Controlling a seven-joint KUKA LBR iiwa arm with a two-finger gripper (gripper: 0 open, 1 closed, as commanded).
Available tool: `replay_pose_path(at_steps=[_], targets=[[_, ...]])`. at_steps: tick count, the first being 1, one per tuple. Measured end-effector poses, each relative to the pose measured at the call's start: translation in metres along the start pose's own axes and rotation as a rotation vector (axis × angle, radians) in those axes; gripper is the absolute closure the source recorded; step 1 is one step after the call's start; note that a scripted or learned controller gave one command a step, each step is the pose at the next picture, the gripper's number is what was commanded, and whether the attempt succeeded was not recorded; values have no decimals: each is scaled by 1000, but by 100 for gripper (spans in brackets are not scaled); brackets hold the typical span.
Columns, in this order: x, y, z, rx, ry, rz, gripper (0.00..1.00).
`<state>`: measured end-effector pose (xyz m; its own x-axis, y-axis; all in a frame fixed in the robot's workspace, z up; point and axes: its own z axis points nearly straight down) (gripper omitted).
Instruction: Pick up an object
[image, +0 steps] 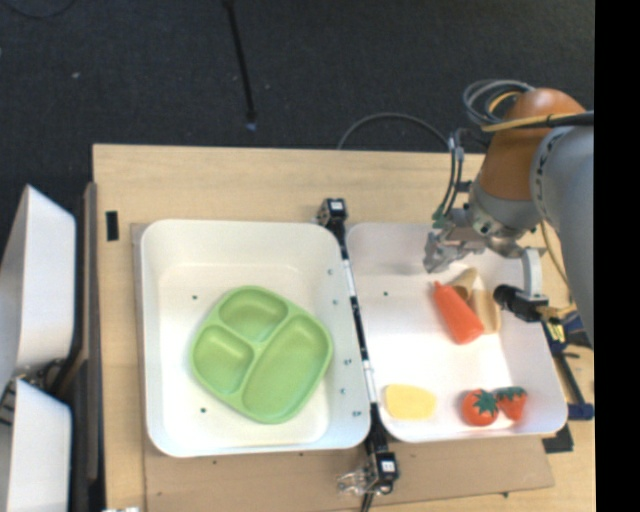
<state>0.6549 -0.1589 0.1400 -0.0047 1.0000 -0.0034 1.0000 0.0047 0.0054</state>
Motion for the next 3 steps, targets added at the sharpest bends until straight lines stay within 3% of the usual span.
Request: replay_pose_path(at_steps=[2, 3], targets=[[1, 2, -74, 1, 3, -1, 100], [46, 16, -80, 2, 4, -1, 100]])
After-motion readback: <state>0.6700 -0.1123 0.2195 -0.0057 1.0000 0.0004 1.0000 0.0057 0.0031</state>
